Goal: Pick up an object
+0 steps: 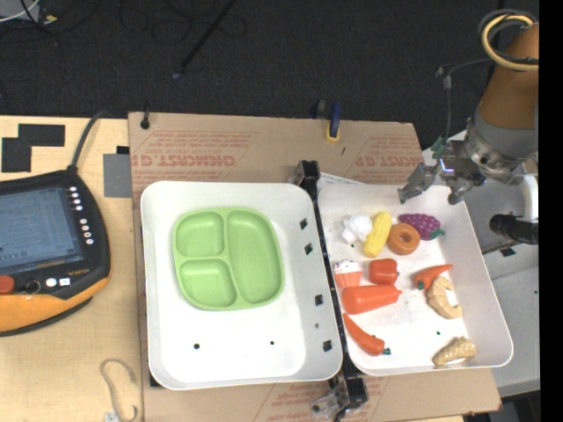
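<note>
Hovering spread and empty, gripper (437, 183) overlooks two bins (167, 323), one green tray (228, 259), two carrots (369, 299).

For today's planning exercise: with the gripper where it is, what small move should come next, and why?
Probably lower the open two-finger gripper toward the purple toy grape bunch. The fingers are spread with nothing between them, above the right white bin's far edge, and the grapes lie nearest.

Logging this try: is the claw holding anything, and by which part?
Nothing is held. The claw hangs open above the right bin's far edge, with nothing between its fingers.
</note>
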Robot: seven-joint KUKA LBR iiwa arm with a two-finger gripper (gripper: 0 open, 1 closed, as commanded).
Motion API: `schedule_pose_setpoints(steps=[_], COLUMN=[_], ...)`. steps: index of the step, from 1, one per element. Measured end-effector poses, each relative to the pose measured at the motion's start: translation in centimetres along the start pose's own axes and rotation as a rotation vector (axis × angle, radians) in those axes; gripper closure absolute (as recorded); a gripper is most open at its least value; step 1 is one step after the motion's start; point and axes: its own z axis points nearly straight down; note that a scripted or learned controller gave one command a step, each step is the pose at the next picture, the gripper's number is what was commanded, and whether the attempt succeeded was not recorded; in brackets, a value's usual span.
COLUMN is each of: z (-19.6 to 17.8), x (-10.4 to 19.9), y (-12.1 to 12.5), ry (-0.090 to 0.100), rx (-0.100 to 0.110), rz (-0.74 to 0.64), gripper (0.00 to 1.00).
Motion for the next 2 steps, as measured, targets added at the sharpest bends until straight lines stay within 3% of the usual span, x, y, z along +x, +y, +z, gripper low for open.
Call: schedule_pose_setpoints(steps=[2], z=[10.5], x=[0.1], y=[-0.3], ry=[0.001], rx=[0.005], rz=[0.000], gripper=[0.00])
